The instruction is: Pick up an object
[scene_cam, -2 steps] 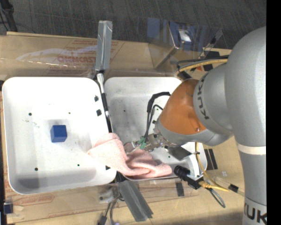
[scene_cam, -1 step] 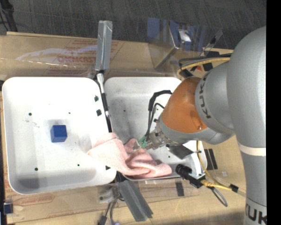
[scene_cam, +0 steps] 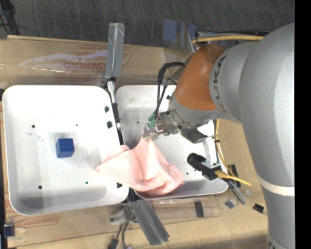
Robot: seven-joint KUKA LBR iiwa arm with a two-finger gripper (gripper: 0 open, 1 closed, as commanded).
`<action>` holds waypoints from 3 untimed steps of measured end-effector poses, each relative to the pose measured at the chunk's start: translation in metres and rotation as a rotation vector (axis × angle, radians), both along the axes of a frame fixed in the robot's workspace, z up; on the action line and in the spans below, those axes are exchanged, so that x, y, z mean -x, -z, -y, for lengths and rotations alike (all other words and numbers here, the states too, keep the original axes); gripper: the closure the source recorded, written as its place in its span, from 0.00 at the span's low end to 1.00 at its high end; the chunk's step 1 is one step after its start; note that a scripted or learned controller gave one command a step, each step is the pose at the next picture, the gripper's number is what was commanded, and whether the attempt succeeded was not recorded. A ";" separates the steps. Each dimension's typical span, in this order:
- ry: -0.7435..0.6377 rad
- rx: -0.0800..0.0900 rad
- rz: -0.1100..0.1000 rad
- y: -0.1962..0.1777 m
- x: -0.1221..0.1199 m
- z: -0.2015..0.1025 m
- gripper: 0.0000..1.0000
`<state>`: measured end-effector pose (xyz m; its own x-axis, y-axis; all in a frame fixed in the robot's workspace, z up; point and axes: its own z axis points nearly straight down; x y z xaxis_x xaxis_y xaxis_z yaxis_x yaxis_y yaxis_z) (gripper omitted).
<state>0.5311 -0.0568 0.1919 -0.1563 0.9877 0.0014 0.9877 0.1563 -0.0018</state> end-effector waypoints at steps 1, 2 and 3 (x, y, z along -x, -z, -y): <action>-0.182 0.001 0.000 -0.062 -0.057 0.006 1.00; -0.182 0.001 -0.001 -0.062 -0.057 0.006 0.00; -0.275 -0.001 -0.004 0.056 -0.043 0.049 0.00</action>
